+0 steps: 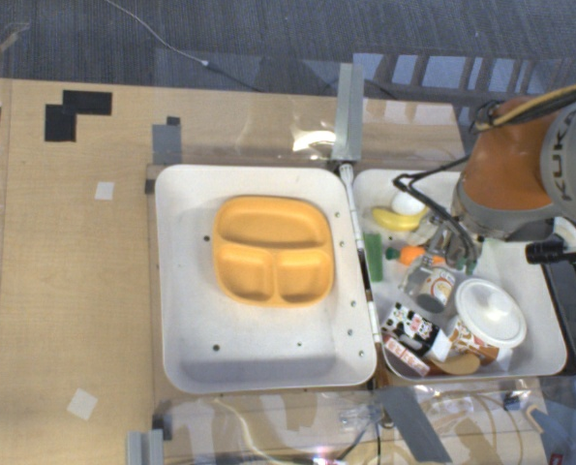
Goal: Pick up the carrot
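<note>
The carrot (412, 255) is lying in the right bin (555, 342), near that bin's left wall and toward its 10 o'clock area. It is sitting just below the banana (400, 220), beside a green item (376, 259) at its 9 o'clock. Its orange body is appearing to run roughly from 9 to 3 o'clock, though part of it is being covered by the tool, so the full long axis cannot be read with certainty.

The arm (520, 177) is entering from 3 o'clock, and the gripper (440, 256) is sitting low over the clutter, immediately at the carrot's 3 o'clock side and appearing to touch or overlap its right end. Whether the pincer is released or clenched cannot be told here (the wrist body and cabling are masking the tips), and nothing is visibly being gripped.

Judgement: the coming move is turning on a small correction toward 9 o'clock, bringing the pincer astride the carrot across its long axis.

The left bin (171, 260) is holding a yellow divided tray (273, 250)
</note>
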Robot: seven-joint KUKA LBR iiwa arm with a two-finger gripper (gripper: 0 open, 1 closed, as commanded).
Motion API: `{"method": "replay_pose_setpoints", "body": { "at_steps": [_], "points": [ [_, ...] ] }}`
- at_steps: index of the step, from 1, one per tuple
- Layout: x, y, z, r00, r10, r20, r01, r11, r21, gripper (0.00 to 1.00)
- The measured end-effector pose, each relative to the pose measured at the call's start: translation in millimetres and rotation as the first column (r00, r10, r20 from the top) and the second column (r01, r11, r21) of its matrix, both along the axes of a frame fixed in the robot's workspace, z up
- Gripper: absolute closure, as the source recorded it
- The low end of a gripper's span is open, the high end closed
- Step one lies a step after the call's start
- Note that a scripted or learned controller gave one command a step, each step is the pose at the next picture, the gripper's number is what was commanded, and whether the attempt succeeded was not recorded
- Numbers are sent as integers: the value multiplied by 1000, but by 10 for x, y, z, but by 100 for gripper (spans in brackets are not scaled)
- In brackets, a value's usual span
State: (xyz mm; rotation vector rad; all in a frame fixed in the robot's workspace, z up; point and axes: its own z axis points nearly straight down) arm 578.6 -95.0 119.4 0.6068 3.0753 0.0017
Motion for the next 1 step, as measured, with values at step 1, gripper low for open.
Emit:
{"method": "replay_pose_setpoints", "body": {
  "at_steps": [1],
  "points": [
    [190,107,-287,997,73,10,-73,997,-3,0]
  ]
}}
